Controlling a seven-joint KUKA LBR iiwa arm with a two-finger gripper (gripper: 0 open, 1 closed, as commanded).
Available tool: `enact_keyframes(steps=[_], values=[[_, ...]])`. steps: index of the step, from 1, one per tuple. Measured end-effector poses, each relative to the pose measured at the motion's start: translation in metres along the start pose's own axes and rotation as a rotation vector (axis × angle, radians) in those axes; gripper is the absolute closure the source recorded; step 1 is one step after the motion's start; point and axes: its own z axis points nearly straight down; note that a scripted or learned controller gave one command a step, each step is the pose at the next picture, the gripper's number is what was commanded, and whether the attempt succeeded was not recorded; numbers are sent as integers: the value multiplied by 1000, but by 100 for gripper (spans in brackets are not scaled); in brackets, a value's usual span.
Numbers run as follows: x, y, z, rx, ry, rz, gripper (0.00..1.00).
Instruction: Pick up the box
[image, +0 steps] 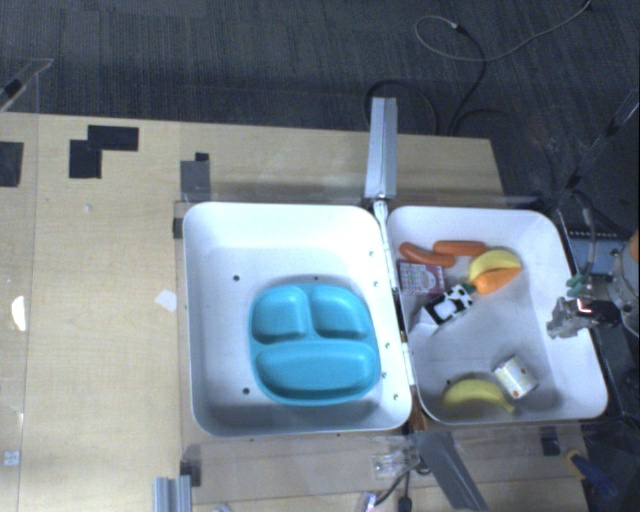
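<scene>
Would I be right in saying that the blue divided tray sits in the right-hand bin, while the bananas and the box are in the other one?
Not quite: the camera view shows the blue divided tray in the left-hand bin. The bananas and the box are in the right-hand bin.

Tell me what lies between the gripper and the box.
In the camera view, bare white floor of the right bin lies between the gripper at the right rim and the box by the divider.
</scene>
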Motion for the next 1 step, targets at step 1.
enact_keyframes(steps=[1], values=[[0,1,-20,-2,0,-10,100]])
